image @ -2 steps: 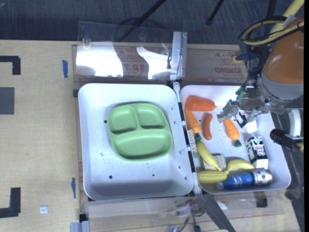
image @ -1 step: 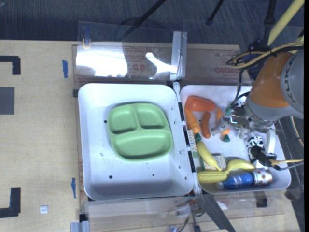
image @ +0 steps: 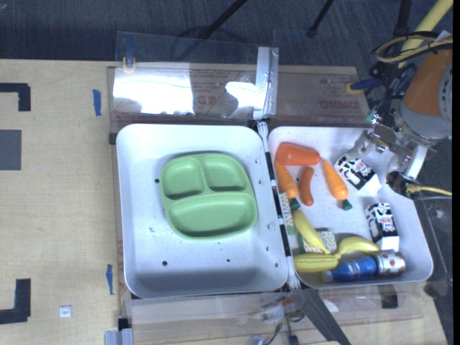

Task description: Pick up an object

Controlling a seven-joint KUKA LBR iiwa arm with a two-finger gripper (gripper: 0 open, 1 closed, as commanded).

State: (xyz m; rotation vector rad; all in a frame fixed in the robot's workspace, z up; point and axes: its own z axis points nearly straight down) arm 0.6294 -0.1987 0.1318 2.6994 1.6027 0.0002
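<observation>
Tabletop (image: 50,214): pale wood, matt, faint grain showing.
Left bin (image: 136,157): smooth white plastic, soft sheen along the rim.
Green tray (image: 208,192): moulded plastic, satin, three smooth compartments.
Clear panel (image: 187,85): transparent sheet, glaring with reflected light.
Carrot (image: 334,180): glossy orange plastic look.
Bananas (image: 309,232): smooth yellow, slightly shiny.
Blue bottle (image: 359,268): glossy, with a silvery metallic cap.
Hand (image: 388,157): bare metal, dull grey gleam.

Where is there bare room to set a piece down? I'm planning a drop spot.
Left bin: bare floor rings the green divided plate, widest along its near edge. Right bin: a small patch between the carrot and banana; its near end is crowded.
</observation>
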